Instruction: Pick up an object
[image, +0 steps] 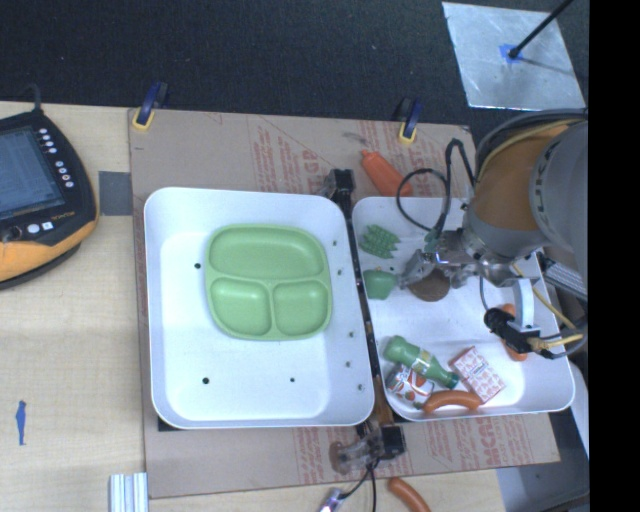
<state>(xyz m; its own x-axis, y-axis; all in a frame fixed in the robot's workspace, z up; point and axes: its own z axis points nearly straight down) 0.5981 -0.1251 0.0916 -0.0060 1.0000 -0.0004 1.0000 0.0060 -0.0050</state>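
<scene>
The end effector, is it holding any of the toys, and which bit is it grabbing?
It cannot be told. The end effector hangs low over the right bin, close to a brown object and a small green piece, but nothing shows clearly between its tips.

Two bins, left (170, 300) and right (545, 395), of smooth white plastic with a soft sheen. Divided plate (268, 280): matt pale-green plastic. Bench top (70, 360): light wood-grain surface, matt. Underlay sheet (250, 150): brown cardboard, printed, dull. Arm (520, 190): grey casing with an orange band, semi-glossy. Green bottle (420, 362): glossy plastic. Red-and-white packet (478, 373): printed paper or foil, which of the two cannot be told.
</scene>
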